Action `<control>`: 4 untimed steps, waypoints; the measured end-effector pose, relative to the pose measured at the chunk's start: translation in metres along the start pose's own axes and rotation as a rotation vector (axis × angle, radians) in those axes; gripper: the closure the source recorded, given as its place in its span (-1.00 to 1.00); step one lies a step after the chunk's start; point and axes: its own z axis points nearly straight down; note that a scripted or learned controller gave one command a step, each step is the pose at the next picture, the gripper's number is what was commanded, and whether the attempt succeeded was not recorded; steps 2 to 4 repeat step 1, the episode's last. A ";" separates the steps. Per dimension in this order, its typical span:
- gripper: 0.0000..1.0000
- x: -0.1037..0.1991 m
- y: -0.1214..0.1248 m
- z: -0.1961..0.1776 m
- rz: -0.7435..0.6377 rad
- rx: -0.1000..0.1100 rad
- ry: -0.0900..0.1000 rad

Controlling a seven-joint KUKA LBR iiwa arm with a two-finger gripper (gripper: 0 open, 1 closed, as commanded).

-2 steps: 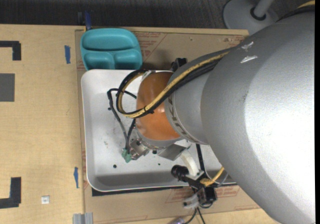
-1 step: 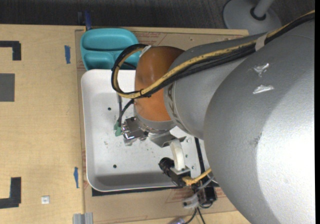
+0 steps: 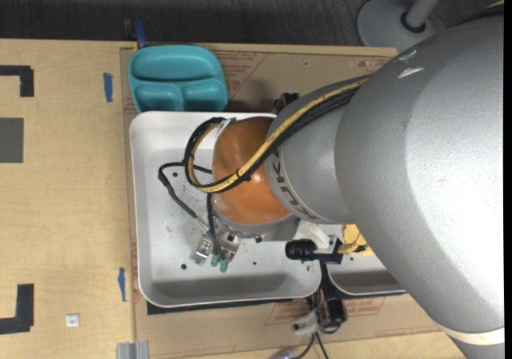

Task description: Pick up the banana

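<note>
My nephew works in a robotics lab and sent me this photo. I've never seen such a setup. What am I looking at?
This is one camera fixed above a bench, looking down at a slant. The big grey shape is a robot arm reaching in from the right, with an orange band just above its wrist. At its tip is the gripper, the part that grasps, low over the left white bin. A corner of the second bin peeks out under the arm. A teal tray sits by the left bin's far edge. The arm hides much of both bins, and I cannot tell whether the gripper holds anything.
</note>
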 end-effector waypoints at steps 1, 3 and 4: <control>1.00 0.000 0.001 -0.010 0.001 -0.002 -0.001; 1.00 0.000 0.001 -0.010 0.001 -0.002 -0.001; 1.00 0.000 0.001 -0.010 0.001 -0.002 -0.001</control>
